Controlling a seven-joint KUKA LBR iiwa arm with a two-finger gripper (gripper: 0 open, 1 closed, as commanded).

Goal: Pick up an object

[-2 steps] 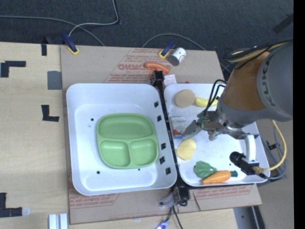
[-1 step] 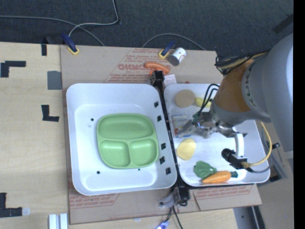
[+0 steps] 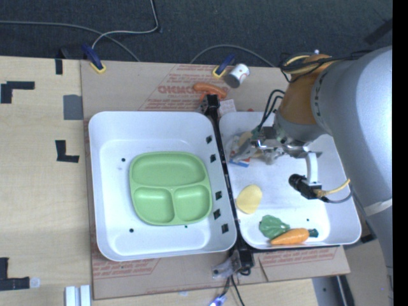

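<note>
The arm reached in from the right and its pincer [image 3: 255,146] hung low over the upper left corner of the right bin [image 3: 338,231], right at a small heap of mixed items [image 3: 239,150] pressed against the divider. Whether the pincer was apart or together could not be told — the wrist and its cabling covered that part.

The heap looked like thin, crinkly bits, grey with a touch of red and blue; too jumbled to name. By my judgement they would be light and floppy, and apt to slide against the bin wall rather than seat firmly, so a bite across the thickest fold would serve best.

Lower in the same bin lay three easier candidates. A pale yellow lump [image 3: 249,198] sat near the divider, rounded and probably soft or smooth — best taken across its narrow width. Below it a green leafy piece [image 3: 273,224] touched a toy carrot [image 3: 292,236], which lay on its side near the front rim. The carrot seemed stiff and light, and its tapered body would want a grip across the thick middle, not the tip.

The left bin [image 3: 108,234] held a green divided plate [image 3: 170,188], broad and flat, awkward to pinch except at its rim.
</note>
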